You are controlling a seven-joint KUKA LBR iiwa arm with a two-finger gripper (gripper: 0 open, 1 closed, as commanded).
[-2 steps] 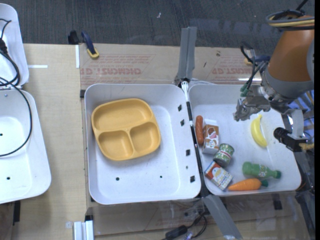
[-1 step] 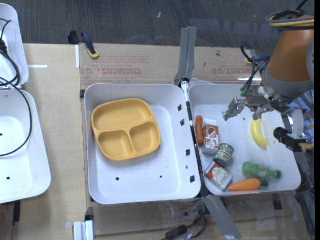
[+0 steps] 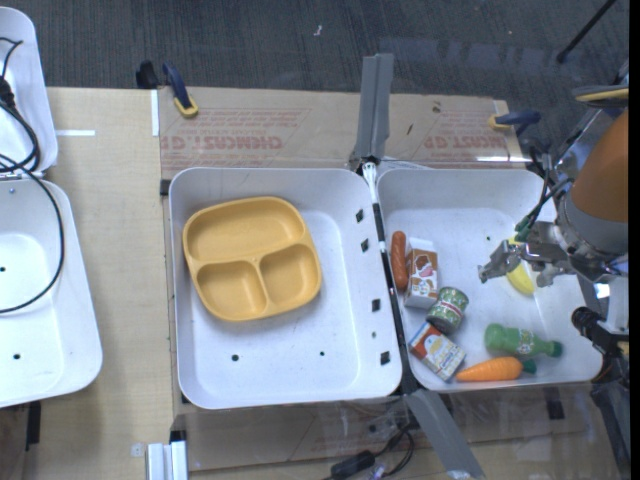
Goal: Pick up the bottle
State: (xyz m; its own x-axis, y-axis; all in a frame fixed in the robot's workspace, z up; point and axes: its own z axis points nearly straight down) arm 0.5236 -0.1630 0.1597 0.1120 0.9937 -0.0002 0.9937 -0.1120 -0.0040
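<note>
Bottle (image 3: 520, 342): green, lying flat in rt bin (image 3: 470, 198), nr its front-right corner. Carrot (image 3: 489, 370) just in front of bottle; can (image 3: 448, 309) to its left. Gripper (image 3: 512, 265) hovers behind bottle, over a yellow item (image 3: 521, 281); fingers spread, grasping nothing.

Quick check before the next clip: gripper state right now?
Gripper: cannot be told from this view. It sits over the right bin, up and left of the green bottle, which lies on the bin floor.
</note>
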